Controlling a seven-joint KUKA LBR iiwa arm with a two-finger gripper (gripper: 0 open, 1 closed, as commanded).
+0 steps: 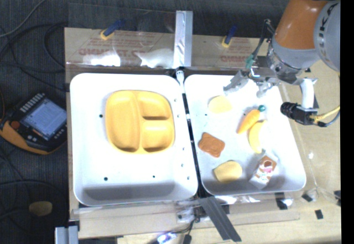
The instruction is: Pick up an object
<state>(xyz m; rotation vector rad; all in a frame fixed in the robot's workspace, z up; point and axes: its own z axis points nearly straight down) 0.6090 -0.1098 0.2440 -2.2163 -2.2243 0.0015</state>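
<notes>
The right bin (287, 126) holds several toy foods. A pale yellow disc (220, 104) lies near its back left, and an orange carrot (249, 120) rests beside a yellow banana (255, 139). A brown biscuit (211, 145), a yellow bun-like lump (228, 171) and a small white carton (265, 170) sit toward the front. My gripper (248, 87) hangs over the back of this bin, just above the disc and the carrot. It is open, its fingers spread apart with nothing between them.
The left bin (88, 171) carries a yellow divided tray (140, 120). A metal divider post (183, 38) stands at the back between the bins. Clear plastic sheeting and two clips line the back wall. A handheld pendant (38, 121) lies on the floor at left.
</notes>
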